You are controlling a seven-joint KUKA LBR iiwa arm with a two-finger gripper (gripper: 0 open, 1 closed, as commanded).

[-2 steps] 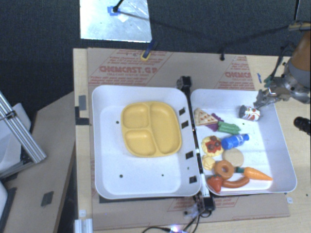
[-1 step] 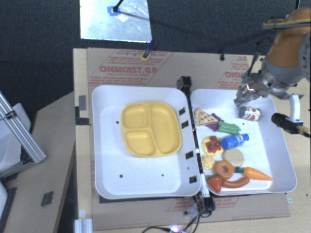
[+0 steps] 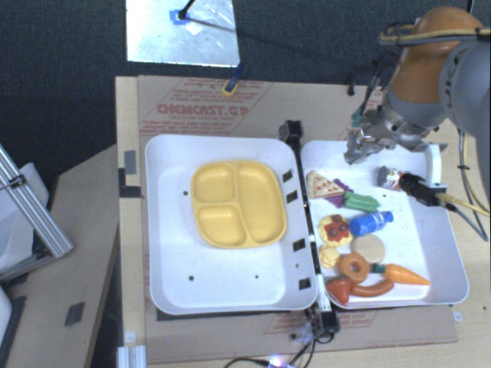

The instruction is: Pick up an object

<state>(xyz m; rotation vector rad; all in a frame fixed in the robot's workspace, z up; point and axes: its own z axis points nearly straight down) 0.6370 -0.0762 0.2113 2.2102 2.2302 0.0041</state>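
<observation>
Claw (image 3: 359,153) hovers over right bin (image 3: 441,228) just above pizza slice (image 3: 325,185), can't tell its state; toys packed tight, descent may nudge neighbours and miss.

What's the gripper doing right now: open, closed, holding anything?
Gripper: above the far end of the right bin; nothing visibly held; open or closed cannot be told.

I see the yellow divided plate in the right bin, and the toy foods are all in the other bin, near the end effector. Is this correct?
Not quite. The camera view shows the yellow divided plate in the left bin, not the right one. The rest holds: the toy foods, such as the blue bottle and the carrot, lie in the other bin, near the end effector.
</observation>
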